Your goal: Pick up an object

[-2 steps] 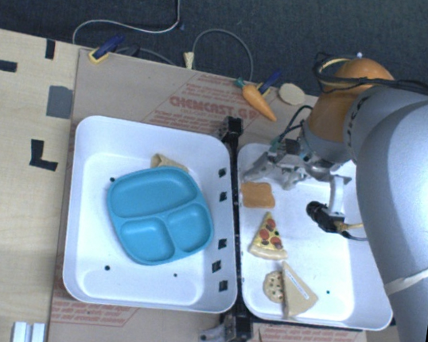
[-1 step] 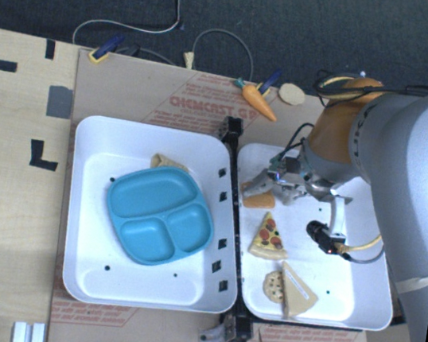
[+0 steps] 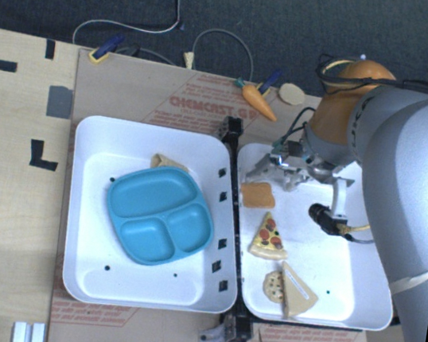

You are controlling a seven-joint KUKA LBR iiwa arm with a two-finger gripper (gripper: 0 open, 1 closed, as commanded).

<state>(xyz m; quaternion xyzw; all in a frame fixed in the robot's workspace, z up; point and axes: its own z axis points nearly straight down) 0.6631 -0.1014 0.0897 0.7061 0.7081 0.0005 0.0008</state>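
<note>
Camera view: claw [image 3: 272,167] hangs just above toast slice [image 3: 258,195].

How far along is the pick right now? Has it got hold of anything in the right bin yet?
Done: the grey arm's claw is down in the right white bin, near the flat brown toast slice. In hand: nothing visibly between its fingers; their state is unclear from here. Left: the grasp and lift. The toy pizza slice, the cookie and the tan wedge lie on the bin floor; the blue divided plate sits in the left bin.

bins [image 3: 87,186] — glossy white plastic | plate [image 3: 160,214] — smooth blue plastic | bench [image 3: 0,197] — pale wood
</note>
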